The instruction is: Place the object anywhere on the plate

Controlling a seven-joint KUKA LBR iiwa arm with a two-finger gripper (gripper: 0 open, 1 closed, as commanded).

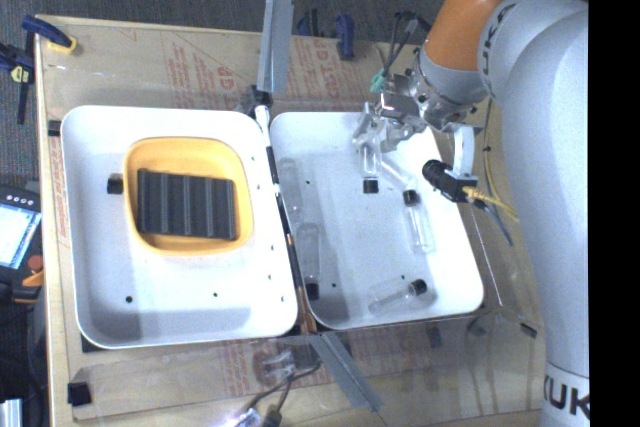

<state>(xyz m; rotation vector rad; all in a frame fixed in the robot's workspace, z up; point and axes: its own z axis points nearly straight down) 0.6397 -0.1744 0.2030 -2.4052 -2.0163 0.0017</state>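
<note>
Taken as the task's thing: dark ribbed block (pixel 187 205), lying flat at the middle of the yellow plate (pixel 185 153) in the left bin (pixel 90 265), long side across the view, grooves running top to bottom. Judged already on the plate, well inside its rim on all sides. Judged rigid and of moderate weight, not fragile; matte look, so probably not slippery. If taken up again, best held across the short sides or along a rib, from straight above, since the raised plate rim leaves little room for a slanted approach. Small black piece (pixel 115 183) lying on the bin floor just beside the plate's left edge, apart from the block. Gripper (pixel 385 130) hanging over the upper part of the right bin (pixel 345 295), well apart from the block and the plate; opening not determinable against the clear parts below it, and nothing seen held. Several clear tubes (pixel 420 230) with dark caps scattered over the right bin floor, judged light, slick and prone to rolling. Raised walls where the two bins meet (pixel 283 215) to be cleared on any crossing to the left. Open floor around the plate on its lower and left sides; upper edge of the plate near the bin wall.
</note>
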